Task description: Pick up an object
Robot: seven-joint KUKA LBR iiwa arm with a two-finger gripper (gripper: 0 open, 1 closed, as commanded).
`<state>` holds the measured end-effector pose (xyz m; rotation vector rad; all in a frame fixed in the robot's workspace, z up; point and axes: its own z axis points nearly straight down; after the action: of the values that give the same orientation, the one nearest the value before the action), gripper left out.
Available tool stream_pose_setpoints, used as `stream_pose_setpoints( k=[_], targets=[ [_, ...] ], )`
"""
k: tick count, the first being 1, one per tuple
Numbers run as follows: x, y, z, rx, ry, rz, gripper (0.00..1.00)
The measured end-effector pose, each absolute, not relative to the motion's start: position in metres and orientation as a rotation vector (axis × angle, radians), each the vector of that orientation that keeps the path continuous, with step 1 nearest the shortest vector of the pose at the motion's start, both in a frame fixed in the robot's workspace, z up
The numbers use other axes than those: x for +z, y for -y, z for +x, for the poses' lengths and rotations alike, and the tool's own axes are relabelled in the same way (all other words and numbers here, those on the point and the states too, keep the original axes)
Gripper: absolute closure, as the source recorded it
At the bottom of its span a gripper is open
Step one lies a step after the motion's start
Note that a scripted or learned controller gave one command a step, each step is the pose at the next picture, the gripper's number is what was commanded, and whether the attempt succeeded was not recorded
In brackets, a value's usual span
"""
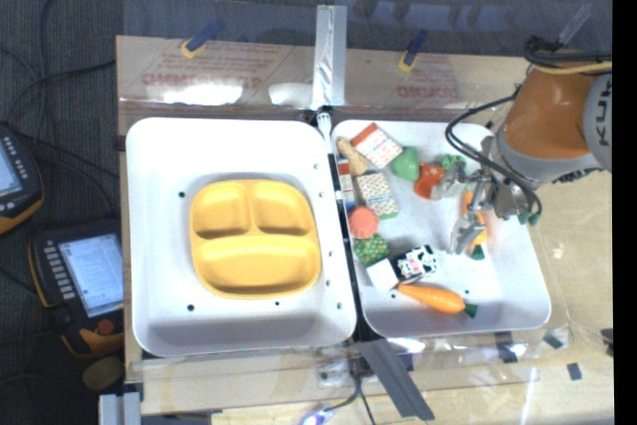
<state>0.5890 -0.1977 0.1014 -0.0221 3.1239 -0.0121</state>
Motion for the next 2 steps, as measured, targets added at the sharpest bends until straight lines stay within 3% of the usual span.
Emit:
stream_pose_setpoints(
  k=[1,2],
  targets=[
    [0.090,0.198,0.581,0.000,-3.128,0.064,0.00],
    [0.101,0.197,0.583,-0.004,-3.122,0.061,1.00]
  ],
)
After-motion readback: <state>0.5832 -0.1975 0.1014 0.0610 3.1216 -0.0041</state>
